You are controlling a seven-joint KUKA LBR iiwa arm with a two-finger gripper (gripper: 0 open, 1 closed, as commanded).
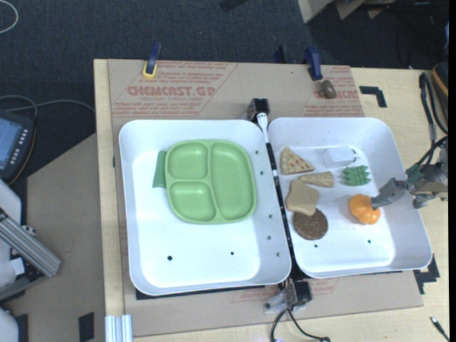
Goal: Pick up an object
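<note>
The right bin (pixel 406 241) holds several toy foods. An orange fruit (pixel 364 209) lies toward its right side. A brown round cookie (pixel 311 224), a tan bread slice (pixel 303 198), a small wedge (pixel 318 179), a triangular pizza slice (pixel 294 162), green beans (pixel 355 174) and a pale clear piece (pixel 340 155) lie further left and back. My gripper (pixel 393 191) reaches in low over the bin's right edge. Its tip is just up and right of the orange fruit, very close to it. I see nothing held.
The left bin (pixel 142 248) holds a green divided plate (pixel 210 180). A black divider with clips (pixel 269 169) runs between the bins. Blue clamps (pixel 312 63) and a yellow one (pixel 150 66) sit at the board's far edge. Cables (pixel 434 112) hang at the right.
</note>
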